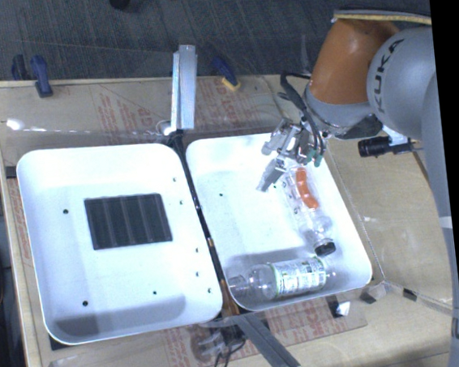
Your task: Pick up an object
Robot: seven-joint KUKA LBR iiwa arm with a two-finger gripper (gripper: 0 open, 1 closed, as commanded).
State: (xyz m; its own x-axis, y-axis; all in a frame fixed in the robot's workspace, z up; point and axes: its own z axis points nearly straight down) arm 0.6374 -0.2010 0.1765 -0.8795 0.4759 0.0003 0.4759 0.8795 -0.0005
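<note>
Pale wood tabletop (399,242) fills most of my view, with two white bins side by side on it. Nearest me, along the lower edge of the right bin (241,218), I see a clear bottle with a printed label (282,279) lying on its side. Just above it, toward the bin's right wall, a second clear bottle with an orange label and black cap (309,207) lies roughly lengthwise, cap end pointing down the frame. The left bin (56,237) carries a dark ribbed rectangle (127,220) in its middle. Farther up, the jaws (280,161) hang over the upper part of the right bin, just beside the orange-labelled bottle's top end; I cannot tell how wide they stand.
</note>
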